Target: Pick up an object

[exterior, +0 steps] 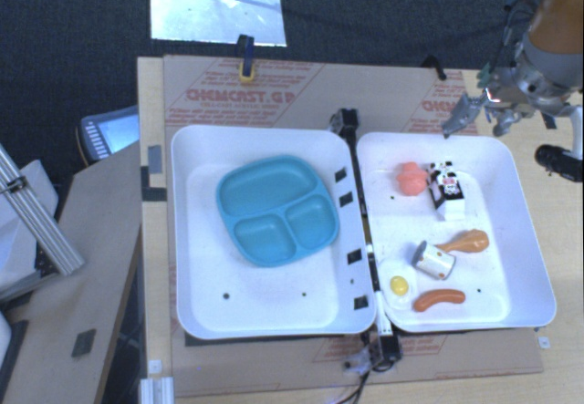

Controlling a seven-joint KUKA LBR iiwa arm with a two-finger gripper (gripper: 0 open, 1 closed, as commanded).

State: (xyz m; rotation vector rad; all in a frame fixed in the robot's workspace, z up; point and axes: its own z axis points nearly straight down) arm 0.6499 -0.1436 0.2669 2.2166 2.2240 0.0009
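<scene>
So far nothing picked: gripper, fingers spread and holding nothing, hovers over the far edge of the right bin, whose toy chicken drumstick, sausage and pink ball lie untouched.

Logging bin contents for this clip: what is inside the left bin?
The left bin holds one blue divided plate with three compartments, nothing visible in them. Whatever bin floor lies under the plate is covered.

arm: grey, orange-banded, seen at upper right | two-finger metal gripper: fingers spread apart, nothing held between them
</scene>
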